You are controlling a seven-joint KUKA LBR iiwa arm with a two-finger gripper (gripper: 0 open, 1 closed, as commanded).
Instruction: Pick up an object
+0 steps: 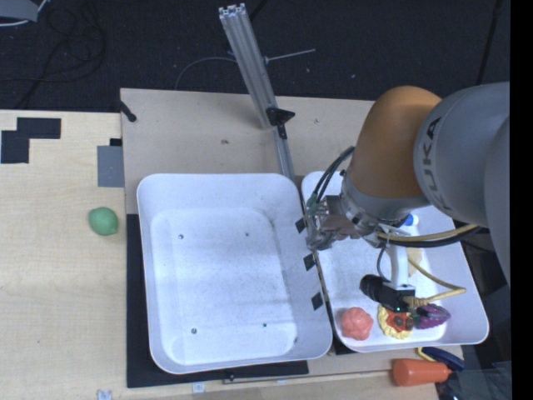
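Three candidates near pincer [400, 307]: yellow toy [391, 325] directly beneath, purple toy [431, 315] just beside, red ball [356, 323] farther off. Spread or pinching, can't tell tbh. Looks like reach step; next up: squeeze yellow toy, lift.

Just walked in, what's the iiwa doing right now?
The arm reaches from the right over the right bin, its gripper low by that bin's left wall. No grasp is evident yet. A red lump and a yellow-and-purple toy lie at the bin's near end; a green ball sits on the bench, left of the left bin.
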